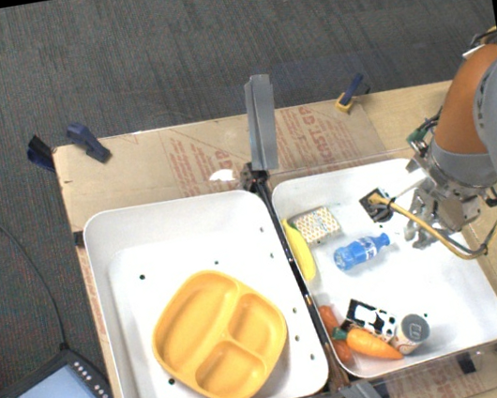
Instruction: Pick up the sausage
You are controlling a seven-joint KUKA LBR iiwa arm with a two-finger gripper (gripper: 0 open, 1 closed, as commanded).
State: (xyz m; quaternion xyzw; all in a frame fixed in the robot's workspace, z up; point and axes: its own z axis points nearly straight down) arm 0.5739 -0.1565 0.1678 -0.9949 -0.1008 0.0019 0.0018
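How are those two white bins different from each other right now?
The left shallow white bin carries a single yellow divided plastic plate; the right shallow white bin carries many small things, including a blue plastic bottle and an orange carrot. The robot's claw is over the right bin, away from the left one. Both are white, shallow and side by side.

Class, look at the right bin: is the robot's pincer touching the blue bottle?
Apart. In the camera view the pincer hangs to the right of the bottle, with bare white floor of the bin plainly between them.
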